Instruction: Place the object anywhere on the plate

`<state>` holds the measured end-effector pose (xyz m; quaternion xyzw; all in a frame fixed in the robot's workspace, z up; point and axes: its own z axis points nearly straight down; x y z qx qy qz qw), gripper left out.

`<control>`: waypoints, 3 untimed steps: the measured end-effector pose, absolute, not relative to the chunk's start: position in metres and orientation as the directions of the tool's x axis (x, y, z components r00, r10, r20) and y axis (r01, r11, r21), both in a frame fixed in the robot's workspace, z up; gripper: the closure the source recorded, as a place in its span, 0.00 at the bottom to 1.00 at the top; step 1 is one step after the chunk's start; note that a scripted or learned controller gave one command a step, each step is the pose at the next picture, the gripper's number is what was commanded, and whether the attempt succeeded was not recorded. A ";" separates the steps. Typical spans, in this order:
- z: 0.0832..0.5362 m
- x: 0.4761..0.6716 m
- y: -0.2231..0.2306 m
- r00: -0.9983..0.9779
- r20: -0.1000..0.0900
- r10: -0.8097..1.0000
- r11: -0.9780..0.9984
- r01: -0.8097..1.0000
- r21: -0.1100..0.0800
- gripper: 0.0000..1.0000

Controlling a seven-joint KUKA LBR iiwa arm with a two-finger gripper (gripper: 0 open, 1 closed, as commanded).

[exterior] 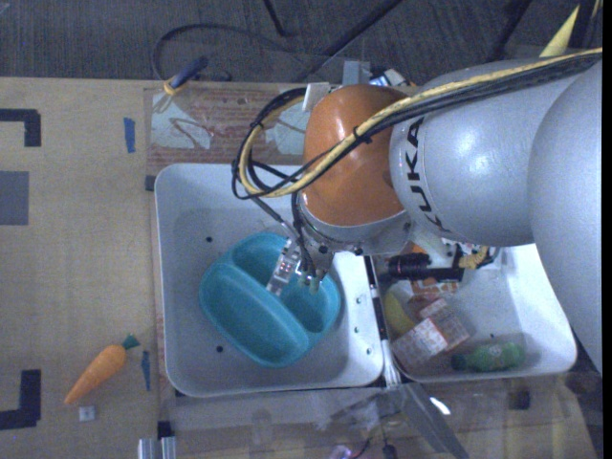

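The claw (295, 273) hangs over the blue plate (258, 318) in the left bin (182, 256). I cannot tell if it is clenched. The toy carrot (96, 371) lies far off to the left, outside the bin.

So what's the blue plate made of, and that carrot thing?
The blue plate looks like smooth plastic: one even teal colour with a soft shine and a moulded ridge across it. The carrot on the bench is probably a toy, plastic or maybe rubber, given its flat bright orange body and plain green top. It's too small to be sure.

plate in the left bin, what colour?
Teal blue plate, clearest in the camera view.
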<state>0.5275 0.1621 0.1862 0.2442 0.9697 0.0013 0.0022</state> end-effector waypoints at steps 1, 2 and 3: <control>0.186 0.527 0.162 -0.881 -0.003 0.473 0.881 0.473 0.004 0.00; 0.197 0.529 0.163 -0.880 -0.007 0.475 0.880 0.475 0.008 1.00; 0.199 0.486 0.215 -0.980 0.000 0.201 0.980 0.201 0.001 1.00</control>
